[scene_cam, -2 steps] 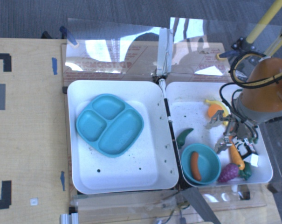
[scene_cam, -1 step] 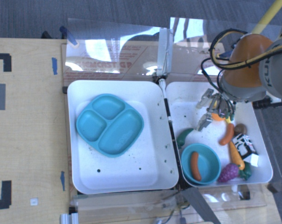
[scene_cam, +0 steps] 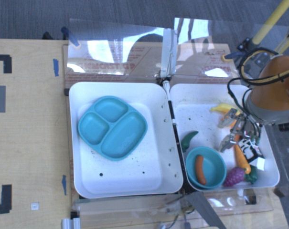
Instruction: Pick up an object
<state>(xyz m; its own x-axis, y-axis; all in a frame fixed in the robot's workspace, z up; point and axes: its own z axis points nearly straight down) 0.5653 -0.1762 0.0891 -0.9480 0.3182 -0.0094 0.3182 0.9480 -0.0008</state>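
I cannot tell from this slanted view whether the jaws are released or clenched: they sit low in the right bin (scene_cam: 273, 178), tangled visually with cable and metal, and nothing is clearly between them. I would not count anything as picked.

The closest candidate is the carrot (scene_cam: 241, 159), lying just on the near side of the jaws and pointing toward the bin's near right corner. A black-and-white piece (scene_cam: 252, 150) lies against it on the right, and a small white block (scene_cam: 260, 163) is just beyond that. My first worry is a crowded grasp: closing here could catch the carrot's tip together with its neighbour, or pinch neither and skid the carrot away.

On the far side lies the banana (scene_cam: 222, 109), near the jaws but apart from the carrot. It is curved and lies flat, so I judge it would roll out of a shallow pinch.

Further toward the near edge, the grapes (scene_cam: 235, 176) rest beside the blue bowl (scene_cam: 216, 162), which holds a sausage (scene_cam: 200, 170). A sideways sweep could knock the bowl or push the grapes under its rim. A green piece (scene_cam: 188, 138) lies left of the bowl by the dividing wall.

The looping black cable (scene_cam: 237, 101) above the wrist could snag on a lift. The blue plate (scene_cam: 113, 127) in the left bin (scene_cam: 82, 92) is well clear of all this.
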